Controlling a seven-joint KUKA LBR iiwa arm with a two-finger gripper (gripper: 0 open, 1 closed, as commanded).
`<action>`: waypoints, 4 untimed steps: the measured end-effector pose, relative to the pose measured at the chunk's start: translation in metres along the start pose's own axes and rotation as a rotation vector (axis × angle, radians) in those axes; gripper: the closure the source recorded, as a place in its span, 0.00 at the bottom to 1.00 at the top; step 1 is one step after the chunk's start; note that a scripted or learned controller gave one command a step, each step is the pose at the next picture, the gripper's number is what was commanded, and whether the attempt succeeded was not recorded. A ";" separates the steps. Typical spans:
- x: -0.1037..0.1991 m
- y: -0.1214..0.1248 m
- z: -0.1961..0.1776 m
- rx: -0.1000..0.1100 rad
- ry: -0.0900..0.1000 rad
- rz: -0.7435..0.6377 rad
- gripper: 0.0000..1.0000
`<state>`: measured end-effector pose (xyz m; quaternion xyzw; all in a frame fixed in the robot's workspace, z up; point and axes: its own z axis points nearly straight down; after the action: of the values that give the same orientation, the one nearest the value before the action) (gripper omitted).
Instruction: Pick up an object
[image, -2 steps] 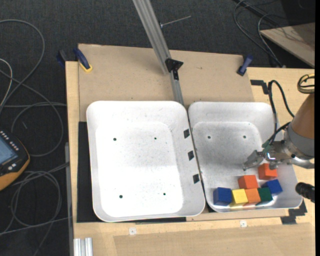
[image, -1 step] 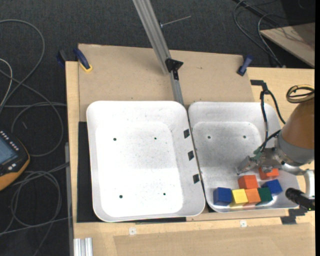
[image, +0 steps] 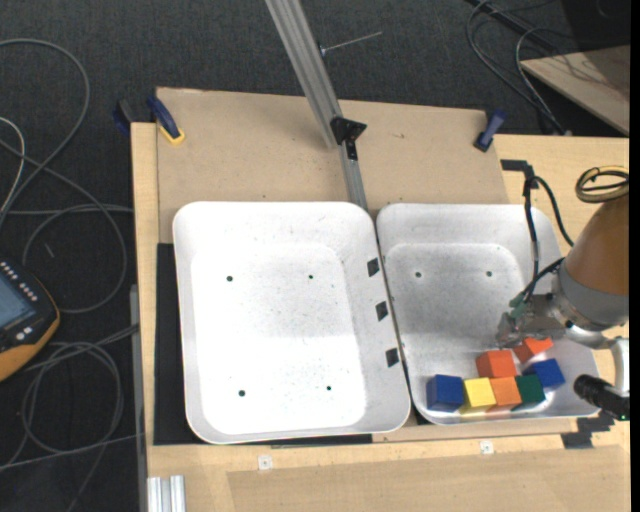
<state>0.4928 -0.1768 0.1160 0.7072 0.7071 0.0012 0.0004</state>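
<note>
Small glossy orange block

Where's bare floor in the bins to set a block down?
The left bin offers open floor wall to wall. The right bin has room in its far half and along the divider. Its near right corner is crowded: the blocks cluster there under the gripper.

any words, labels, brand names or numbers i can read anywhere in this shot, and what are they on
No text can be read in this picture.
Handheld pendant at the left edge: its screen and buttons show, but any marks are too small and blurred to read.
Coloured blocks in the right bin: plain faces, no print visible.
Left bin: dark dots and speckle, no lettering.
Arm: no label visible.
</note>
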 end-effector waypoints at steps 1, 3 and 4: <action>0.007 0.000 -0.046 -0.004 -0.003 -0.002 1.00; 0.063 0.025 -0.096 0.000 0.001 -0.008 1.00; 0.109 0.054 -0.102 -0.001 0.001 -0.007 1.00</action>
<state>0.5462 -0.0675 0.2178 0.7045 0.7097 0.0018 0.0005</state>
